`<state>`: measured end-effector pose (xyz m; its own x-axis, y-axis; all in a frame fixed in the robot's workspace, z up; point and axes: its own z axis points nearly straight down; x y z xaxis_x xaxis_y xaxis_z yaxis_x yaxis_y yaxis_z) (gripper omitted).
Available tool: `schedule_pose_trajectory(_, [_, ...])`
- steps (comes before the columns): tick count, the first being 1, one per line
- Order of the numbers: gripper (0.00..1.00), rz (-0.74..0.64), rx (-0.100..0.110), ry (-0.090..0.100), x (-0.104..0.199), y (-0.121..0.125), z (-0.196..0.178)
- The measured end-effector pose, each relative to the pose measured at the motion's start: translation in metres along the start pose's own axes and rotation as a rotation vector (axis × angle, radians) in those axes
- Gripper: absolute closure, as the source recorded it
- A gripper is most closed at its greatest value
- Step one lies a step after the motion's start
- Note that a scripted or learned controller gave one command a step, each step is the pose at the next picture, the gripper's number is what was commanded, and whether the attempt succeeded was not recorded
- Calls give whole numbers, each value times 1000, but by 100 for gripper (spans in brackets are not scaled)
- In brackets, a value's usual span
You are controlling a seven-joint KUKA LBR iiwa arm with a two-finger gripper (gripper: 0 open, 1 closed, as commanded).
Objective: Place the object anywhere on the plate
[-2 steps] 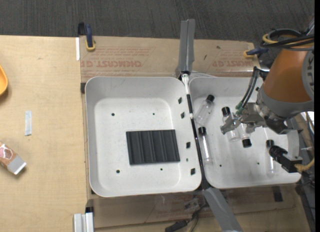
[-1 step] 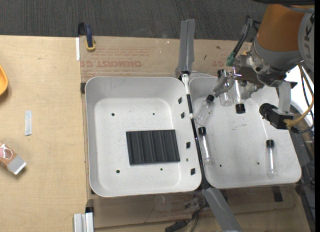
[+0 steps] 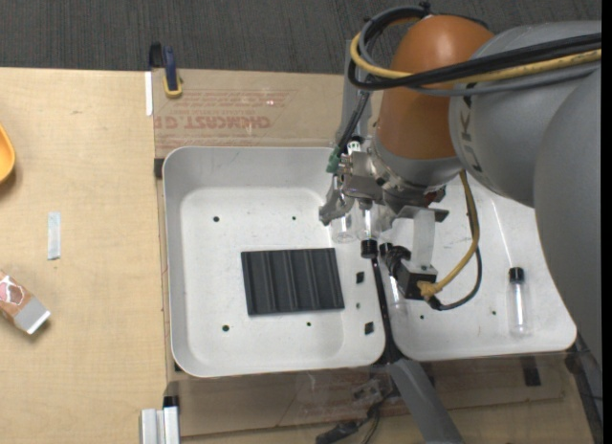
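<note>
A black ribbed plate (image 3: 292, 280) lies flat in the middle of the left bin (image 3: 191, 241). A small clear vial with a dark cap (image 3: 517, 299) lies in the right bin (image 3: 550, 327), near its right wall. My gripper (image 3: 352, 226) hangs under the orange band of the arm, over the right side of the left bin, just beyond the plate's far right corner. Wrist hardware and cables crowd it, and I cannot make out anything held in it.
The ridge between the two bins (image 3: 382, 308) runs just right of the gripper. A yellow cable (image 3: 457, 275) loops below the wrist. On the bench to the left lie a grey strip (image 3: 54, 236), a wrapped item (image 3: 23, 304) and an orange object (image 3: 5, 155).
</note>
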<state>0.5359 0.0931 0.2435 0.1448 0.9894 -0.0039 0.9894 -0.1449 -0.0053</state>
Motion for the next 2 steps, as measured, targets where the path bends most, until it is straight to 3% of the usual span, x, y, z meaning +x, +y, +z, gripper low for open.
schedule_pose_trajectory(1, [100, 112, -2, 0, 75, -40, -17])
schedule_pose_trajectory(2, [100, 195, -2, 0, 94, -73, -50])
